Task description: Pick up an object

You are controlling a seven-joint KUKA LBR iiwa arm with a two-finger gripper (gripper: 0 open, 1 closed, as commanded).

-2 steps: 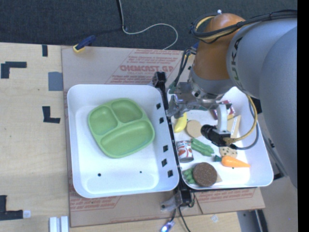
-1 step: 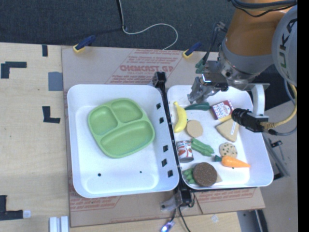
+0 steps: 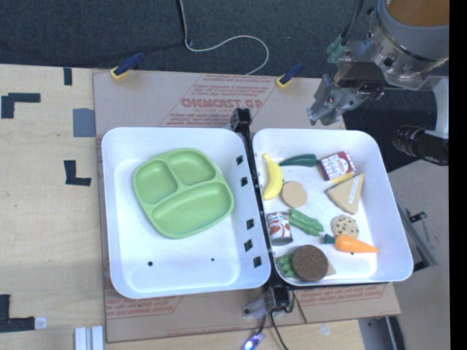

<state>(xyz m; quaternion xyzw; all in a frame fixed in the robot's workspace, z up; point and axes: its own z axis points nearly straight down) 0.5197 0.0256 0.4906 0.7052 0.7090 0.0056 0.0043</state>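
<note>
The gripper hovers at upper right, above the right bin's far rim. Its fingers look parted, grasping nothing. A banana lies at that bin's left.

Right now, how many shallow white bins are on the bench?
2. The left shallow white bin holds a green divided plate; the right shallow white bin beside it holds toy food. None seems hidden.

bins: 2 | tray: 1 | banana: 1 | carrot: 1 | can: 1 | cheese: 1 | cookie: 1 | burger: 1 | carton: 1 | clamps: 2
</note>
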